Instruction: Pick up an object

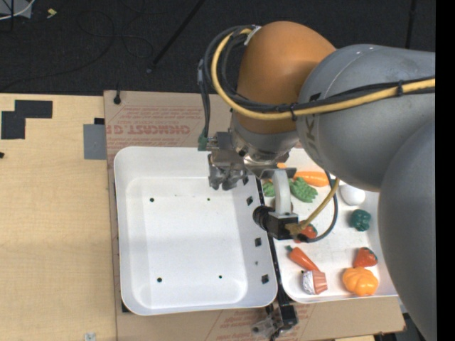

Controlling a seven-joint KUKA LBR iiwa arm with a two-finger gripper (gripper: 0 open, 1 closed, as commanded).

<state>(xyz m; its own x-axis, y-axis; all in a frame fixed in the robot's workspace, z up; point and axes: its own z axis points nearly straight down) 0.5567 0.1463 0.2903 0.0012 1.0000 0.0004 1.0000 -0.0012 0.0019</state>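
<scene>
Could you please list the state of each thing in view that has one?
Gripper: above the left bin's upper right corner, nothing seen held.
Left bin: flat on the bench.
Right bin: flat, holding toy food.
Orange pumpkin: resting in right bin.
Carrot: lying in right bin.

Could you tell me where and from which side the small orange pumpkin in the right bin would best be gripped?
The orange pumpkin sits near the front right corner of the right bin, with a red piece just behind it. It is squat and rounded, so I would come straight down from above and close the gripper across its widest part, left to right, where the sides look free.
</scene>
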